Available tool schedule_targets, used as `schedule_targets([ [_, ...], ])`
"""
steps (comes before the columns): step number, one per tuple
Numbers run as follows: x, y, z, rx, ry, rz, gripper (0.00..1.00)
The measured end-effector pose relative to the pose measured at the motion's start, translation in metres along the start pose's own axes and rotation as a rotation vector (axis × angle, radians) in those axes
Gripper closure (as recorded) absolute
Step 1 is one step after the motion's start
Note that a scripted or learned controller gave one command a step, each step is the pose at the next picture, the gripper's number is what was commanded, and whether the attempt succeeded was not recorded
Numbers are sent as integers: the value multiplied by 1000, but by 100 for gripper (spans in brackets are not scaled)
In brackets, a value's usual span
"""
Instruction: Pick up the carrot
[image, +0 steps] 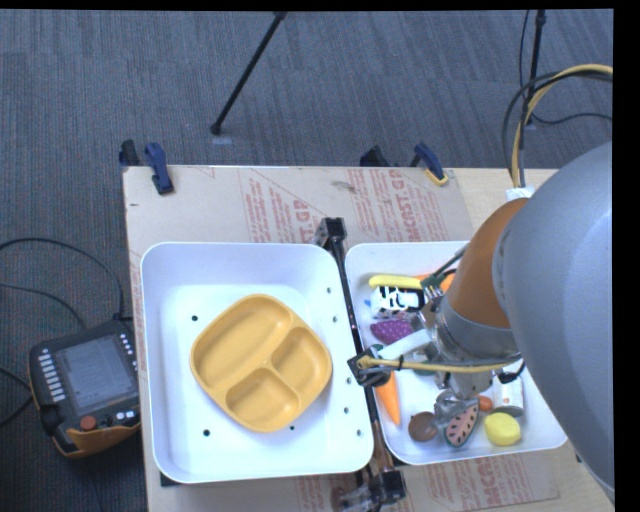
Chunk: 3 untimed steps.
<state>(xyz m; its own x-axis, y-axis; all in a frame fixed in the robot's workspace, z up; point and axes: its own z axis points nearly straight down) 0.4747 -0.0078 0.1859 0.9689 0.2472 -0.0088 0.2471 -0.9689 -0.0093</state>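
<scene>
Carrot (389, 401): lies just left of jaws (452, 398) in right bin (545, 432). Jaws state: cannot tell. Advice: centre over carrot, straddle across width, descend.

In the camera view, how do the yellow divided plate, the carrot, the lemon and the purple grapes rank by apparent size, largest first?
1. yellow divided plate
2. carrot, partly hidden at its top
3. purple grapes and lemon: they look alike in size, so I do not rank them.
</scene>
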Motion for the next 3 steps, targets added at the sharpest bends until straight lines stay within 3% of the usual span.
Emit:
schedule_targets([
  [1,55,2,0,-2,-1,31,0],
  [2,-1,3,1,0,-4,45,0],
  [3,4,-19,1,0,-4,42,0],
])
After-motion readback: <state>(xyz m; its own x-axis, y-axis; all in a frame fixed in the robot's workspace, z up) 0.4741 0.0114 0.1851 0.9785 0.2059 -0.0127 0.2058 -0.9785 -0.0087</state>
